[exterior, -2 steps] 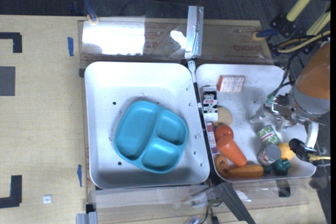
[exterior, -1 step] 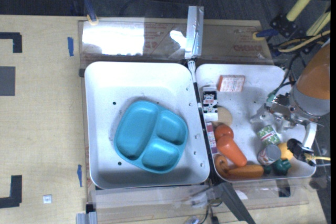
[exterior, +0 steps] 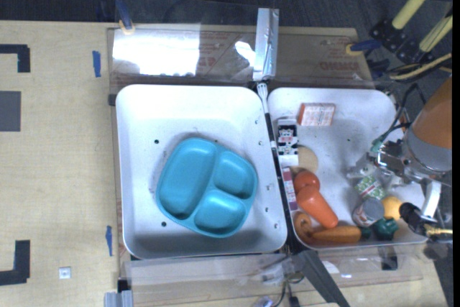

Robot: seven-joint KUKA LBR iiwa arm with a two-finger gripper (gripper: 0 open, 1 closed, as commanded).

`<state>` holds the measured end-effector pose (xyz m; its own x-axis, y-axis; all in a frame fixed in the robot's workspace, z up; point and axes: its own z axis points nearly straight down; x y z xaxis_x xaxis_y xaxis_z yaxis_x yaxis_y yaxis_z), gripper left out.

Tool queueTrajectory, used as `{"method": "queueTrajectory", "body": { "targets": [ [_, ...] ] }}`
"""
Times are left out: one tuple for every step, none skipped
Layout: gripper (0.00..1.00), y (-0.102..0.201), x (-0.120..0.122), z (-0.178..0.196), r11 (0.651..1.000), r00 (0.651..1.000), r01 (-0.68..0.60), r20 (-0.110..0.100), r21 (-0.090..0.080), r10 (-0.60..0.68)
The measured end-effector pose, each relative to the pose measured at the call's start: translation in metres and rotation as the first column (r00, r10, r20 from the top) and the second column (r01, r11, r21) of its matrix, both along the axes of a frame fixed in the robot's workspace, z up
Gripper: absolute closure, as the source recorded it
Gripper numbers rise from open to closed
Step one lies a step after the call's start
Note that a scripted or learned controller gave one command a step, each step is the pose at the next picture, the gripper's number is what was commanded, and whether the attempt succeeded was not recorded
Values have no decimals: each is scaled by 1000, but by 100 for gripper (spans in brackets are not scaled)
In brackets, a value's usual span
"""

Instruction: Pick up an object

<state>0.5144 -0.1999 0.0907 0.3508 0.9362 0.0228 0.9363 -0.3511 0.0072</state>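
- Two white bins sit side by side on the tabletop (exterior: 50,154); the left bin (exterior: 136,111) holds a blue divided tray (exterior: 207,185).
- Lower right of the frame: the right bin (exterior: 345,101) carries the candidate objects, packed close: a carrot (exterior: 316,205), a yellow piece (exterior: 392,208), a green piece (exterior: 383,228).
- The end effector (exterior: 384,162) sits low at the right edge, over this clutter; its opening cannot be told.
- Risk: neighbours touching may block a clean grasp, or the object may slip.
- Far side: a small box (exterior: 316,113) lies apart, easier to isolate.

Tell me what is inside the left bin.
The left bin holds one thing: a blue divided plate with three compartments, lying flat, nothing in them. Whatever lies beneath the plate is covered and cannot be seen.
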Motion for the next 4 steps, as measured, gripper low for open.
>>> {"method": "queueTrajectory", "body": {
  "targets": [
    [100, -6, -1, 10, 1000, 1000, 6, 2, -15, -6],
    [0, 0, 0, 9, 1000, 1000, -1, -1, -3, 1],
    [0, 2, 38, -1, 1000, 1000, 27, -12, 2, -27],
    [0, 36, 89, 84, 1000, 1000, -13, -6, -19, 13]
  ]
}}
